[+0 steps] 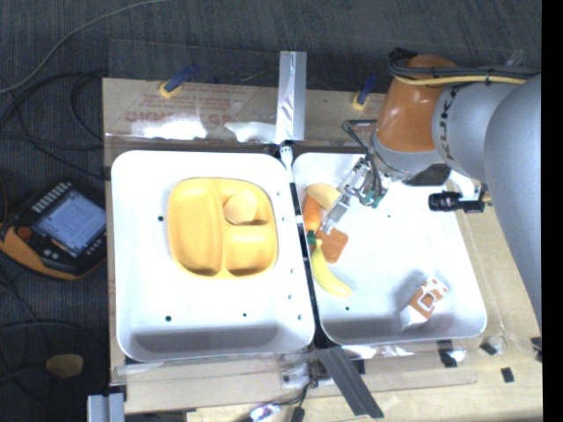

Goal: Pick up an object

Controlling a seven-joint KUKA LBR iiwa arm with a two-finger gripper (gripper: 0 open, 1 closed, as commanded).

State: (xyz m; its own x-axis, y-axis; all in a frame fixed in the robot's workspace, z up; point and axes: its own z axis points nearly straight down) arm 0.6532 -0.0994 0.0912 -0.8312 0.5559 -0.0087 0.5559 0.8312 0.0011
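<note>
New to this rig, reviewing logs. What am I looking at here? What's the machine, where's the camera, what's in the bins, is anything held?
One fixed camera looks down at a slant on a bench with two shallow white bins. The grey machine with the orange band is a robot arm reaching in from the right. Its two-finger gripper is lowered over a cluster of objects at the left edge of the right bin: a yellow banana, an orange block and a couple of other orange and yellow pieces. I can't tell whether it holds anything. A small orange-and-white item lies near that bin's lower right. The left bin holds a yellow divided tray with a rounded tan object in it.
</note>
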